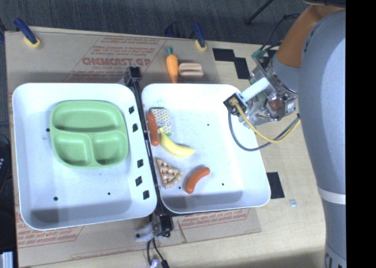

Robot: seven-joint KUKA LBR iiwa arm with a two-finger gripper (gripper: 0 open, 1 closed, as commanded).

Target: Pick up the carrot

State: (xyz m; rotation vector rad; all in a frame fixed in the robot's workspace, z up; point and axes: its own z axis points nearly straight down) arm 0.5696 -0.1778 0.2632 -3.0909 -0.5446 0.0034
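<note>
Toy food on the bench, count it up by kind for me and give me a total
Carrot: 1, on the cardboard behind the right bin
Hot dog bun: 1, beside the carrot
Sausages: 2, in the right bin
Banana: 1, in the right bin
Waffle wedge: 1, in the right bin
Speckled flat piece, kind unclear: 1
Total: 7

Red printing runs across the cardboard sheet [106, 55] under the two bins. On the far strip, left of the middle, the large line appears to read "CHEMCAST GP"; the last letters are uncertain. Smaller red lines above and below it are too fine to read. More red print on the near edge of the cardboard, left and right, is likewise illegible.
</note>
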